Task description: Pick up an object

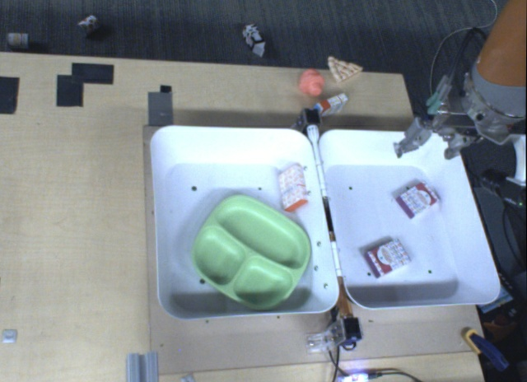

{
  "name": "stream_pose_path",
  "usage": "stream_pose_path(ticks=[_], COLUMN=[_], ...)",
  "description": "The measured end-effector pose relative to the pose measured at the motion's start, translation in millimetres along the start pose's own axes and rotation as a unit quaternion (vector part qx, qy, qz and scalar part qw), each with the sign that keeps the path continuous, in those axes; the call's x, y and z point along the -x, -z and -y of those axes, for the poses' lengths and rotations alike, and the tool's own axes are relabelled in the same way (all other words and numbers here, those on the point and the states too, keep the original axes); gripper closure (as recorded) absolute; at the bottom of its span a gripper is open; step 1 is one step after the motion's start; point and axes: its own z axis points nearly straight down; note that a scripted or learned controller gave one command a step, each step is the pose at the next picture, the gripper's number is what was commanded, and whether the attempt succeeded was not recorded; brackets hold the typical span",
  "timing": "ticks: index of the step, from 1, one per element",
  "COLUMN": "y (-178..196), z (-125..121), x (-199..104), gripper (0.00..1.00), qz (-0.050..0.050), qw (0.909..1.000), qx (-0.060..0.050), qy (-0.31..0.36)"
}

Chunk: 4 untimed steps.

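Two shallow white bins sit side by side. The right bin point(473, 240) holds two small red-and-white packets, one near its middle right point(416, 199) and one lower down point(387, 256). In the left bin point(169, 207) lie a green divided plate point(251, 250) and a white-and-orange packet point(292, 187) near the right wall. My gripper point(430, 146) hangs over the right bin's far right corner, above and behind the upper red packet. Its fingers stand apart with nothing between them, so it is open.
Behind the bins on the bench lie a pink ball point(310, 82), a tan wedge-shaped item point(344, 68) and a small tube point(332, 105). Dark cables hang at the right beside the arm. Black patches point(82, 80) mark the bench's far left.
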Motion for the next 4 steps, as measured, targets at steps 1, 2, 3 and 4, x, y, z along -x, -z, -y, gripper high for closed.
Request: stream_pose_path(ticks=[1,2,3,4], y=[-186.4,-190.8,-190.3,-179.7], z=[14.8,84.8,108.5,106.7], x=[1.2,-10.9,-33.3,-34.2], gripper=[0.0,0.0,0.0,1.0], qz=[0.0,0.001,0.002,0.002], qw=[1.0,1.0,1.0,1.0], qx=[-0.001,0.004,0.007,0.009], qy=[-0.001,-0.001,-0.002,-0.001])
